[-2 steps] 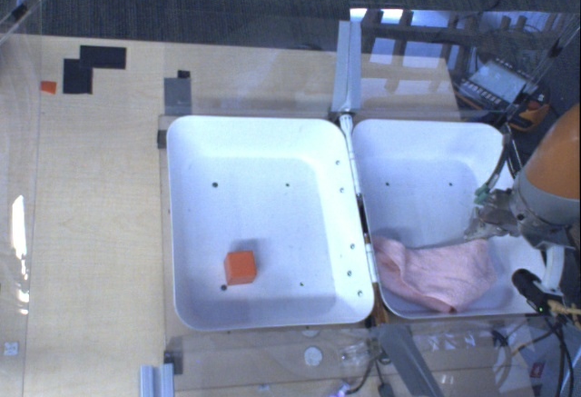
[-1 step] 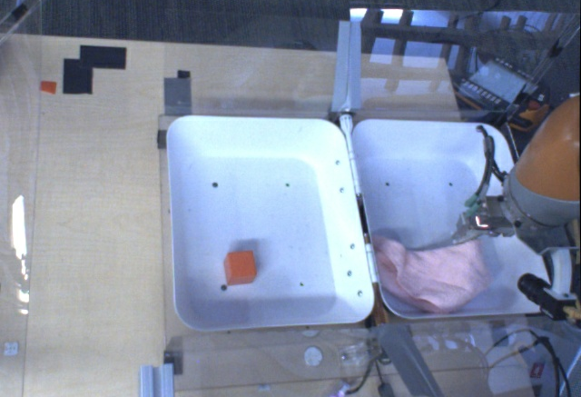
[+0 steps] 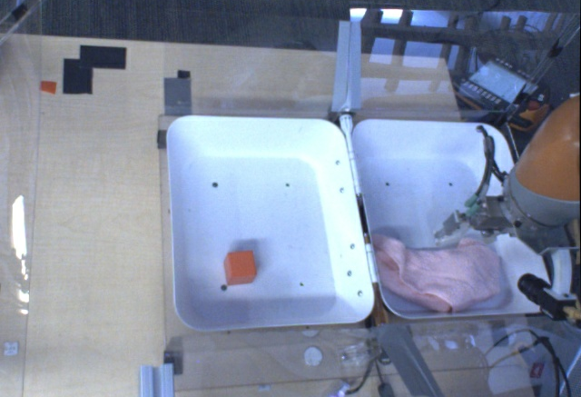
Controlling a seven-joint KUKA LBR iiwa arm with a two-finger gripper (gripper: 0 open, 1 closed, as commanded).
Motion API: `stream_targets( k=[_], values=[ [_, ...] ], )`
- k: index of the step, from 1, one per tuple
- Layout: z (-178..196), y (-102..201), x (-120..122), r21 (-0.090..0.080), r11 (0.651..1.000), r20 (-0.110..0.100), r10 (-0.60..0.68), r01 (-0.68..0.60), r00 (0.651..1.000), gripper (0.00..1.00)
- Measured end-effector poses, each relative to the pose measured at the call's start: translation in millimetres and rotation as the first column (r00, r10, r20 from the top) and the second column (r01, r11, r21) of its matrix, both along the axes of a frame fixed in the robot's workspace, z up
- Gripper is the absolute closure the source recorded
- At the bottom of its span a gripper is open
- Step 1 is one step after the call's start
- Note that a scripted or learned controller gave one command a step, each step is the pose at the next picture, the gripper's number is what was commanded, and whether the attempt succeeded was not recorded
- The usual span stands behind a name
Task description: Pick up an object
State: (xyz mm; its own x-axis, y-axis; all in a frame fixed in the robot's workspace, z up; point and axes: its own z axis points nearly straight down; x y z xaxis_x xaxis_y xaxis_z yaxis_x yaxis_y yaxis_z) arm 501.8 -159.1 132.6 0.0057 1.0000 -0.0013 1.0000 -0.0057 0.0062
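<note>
The gripper (image 3: 457, 224) is seen low in the right bin (image 3: 413, 159), near that bin's right wall and just above the upper edge of a pink cloth (image 3: 440, 272). Whether anything is pinched cannot be told, as the tool is small and blurred against the white floor. Behind it, the grey wrist and orange band of the arm (image 3: 549, 173) cover the bin's right rim, so little room is left on that side. The cloth is crumpled along the near wall of the right bin, its long axis running left to right, roughly parallel to that wall; its left end lies near the divider between the bins. The far half of the right bin's floor is open. In the left bin (image 3: 254, 150), an orange block (image 3: 241, 267) is set toward the near left corner, its faces turned slightly off the bin walls, well apart from every wall. Wide bare floor is left around it.
</note>
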Motion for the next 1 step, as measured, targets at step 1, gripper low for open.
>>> stream_targets(
  k=[1],
  values=[
    [-41.8,-36.5,-9.5,-0.002,1.0,0.01,-0.006,0.006,1.0,0.0]
  ],
)
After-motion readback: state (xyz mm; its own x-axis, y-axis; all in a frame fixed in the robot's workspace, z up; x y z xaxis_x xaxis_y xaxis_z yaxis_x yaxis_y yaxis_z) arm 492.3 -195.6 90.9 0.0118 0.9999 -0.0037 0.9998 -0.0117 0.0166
